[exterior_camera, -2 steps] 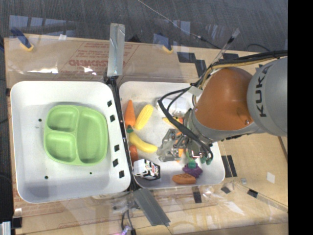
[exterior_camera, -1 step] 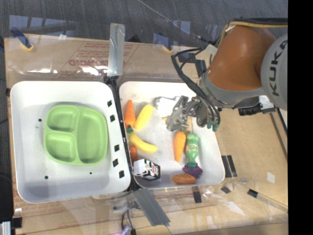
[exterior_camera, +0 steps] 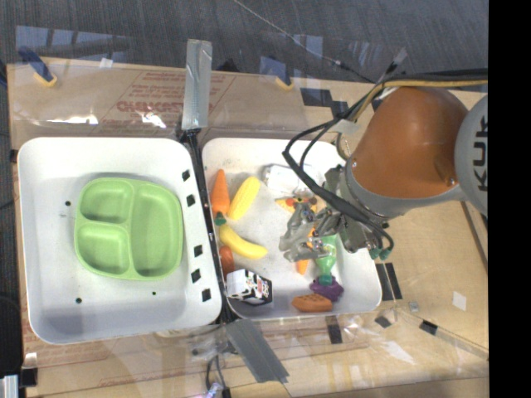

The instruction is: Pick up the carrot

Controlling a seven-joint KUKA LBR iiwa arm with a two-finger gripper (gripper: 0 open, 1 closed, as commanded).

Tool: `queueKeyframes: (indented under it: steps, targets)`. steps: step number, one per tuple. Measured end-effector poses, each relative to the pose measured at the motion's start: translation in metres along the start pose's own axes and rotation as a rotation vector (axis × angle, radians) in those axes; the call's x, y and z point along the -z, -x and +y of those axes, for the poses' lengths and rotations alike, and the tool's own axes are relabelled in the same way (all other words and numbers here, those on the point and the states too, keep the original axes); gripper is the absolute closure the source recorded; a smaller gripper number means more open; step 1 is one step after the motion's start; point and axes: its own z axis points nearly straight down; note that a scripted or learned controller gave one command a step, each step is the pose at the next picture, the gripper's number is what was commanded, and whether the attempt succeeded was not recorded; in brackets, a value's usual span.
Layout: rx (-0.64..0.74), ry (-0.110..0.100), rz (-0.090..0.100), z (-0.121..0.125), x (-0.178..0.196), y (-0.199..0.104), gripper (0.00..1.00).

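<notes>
Beside carrot point(exterior_camera: 219, 192): two bananas point(exterior_camera: 243, 198).

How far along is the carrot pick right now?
Done: the arm has reached into the right white bin, and its gripper is low among the toys. In hand: nothing I can confirm. Left: the orange carrot with green top lies by the bin's left wall, apart from the gripper, not yet grasped or lifted.
</notes>
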Motion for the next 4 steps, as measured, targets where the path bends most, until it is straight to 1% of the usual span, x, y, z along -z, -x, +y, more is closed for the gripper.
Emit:
queueKeyframes:
  steps: [1,2,3,4]
  targets:
    - [0.245,0.001,0.001,-0.005,-0.035,0.009,1.00]
    - [0.280,0.002,0.003,-0.052,-0.080,0.038,1.00]
    - [0.286,0.000,-0.004,-0.050,-0.067,0.041,1.00]
    - [0.290,-0.001,-0.006,-0.049,-0.057,0.043,1.00]
